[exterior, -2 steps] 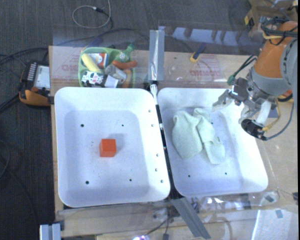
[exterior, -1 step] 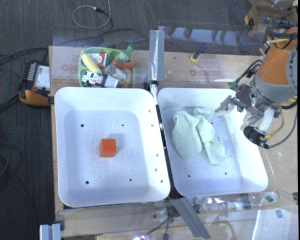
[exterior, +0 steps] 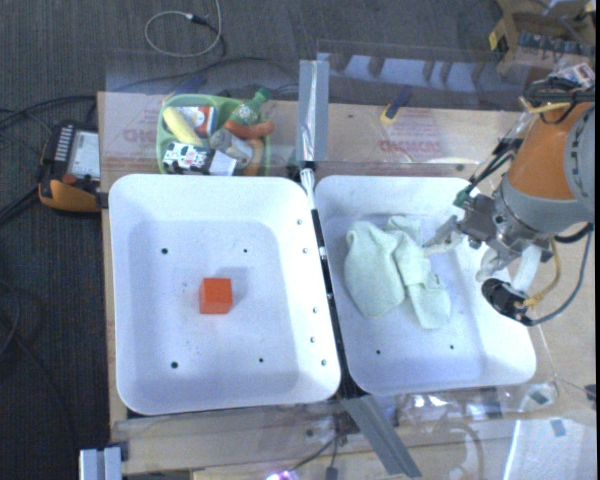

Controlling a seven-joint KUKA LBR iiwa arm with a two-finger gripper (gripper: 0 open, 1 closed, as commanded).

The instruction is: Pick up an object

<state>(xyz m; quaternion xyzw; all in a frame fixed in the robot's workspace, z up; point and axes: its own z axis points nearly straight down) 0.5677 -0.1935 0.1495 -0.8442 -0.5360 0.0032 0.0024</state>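
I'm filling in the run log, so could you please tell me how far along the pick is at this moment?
Nothing looks picked yet. The pale green cloth lies crumpled on the floor of the right bin, and the orange cube sits alone in the left bin. In hand: the gripper is low at the cloth's right edge. Whether it has hold is unclear. Left: a sure grasp and a lift.

Probably a robotics lab: bench (exterior: 420,133) with white bins (exterior: 140,208), loose cables (exterior: 185,33).

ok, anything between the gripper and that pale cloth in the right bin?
Nothing visible. The gripper sits at the right edge of the pale green cloth in the right bin, with only bare bin floor around them. The orange cube lies in the left bin.
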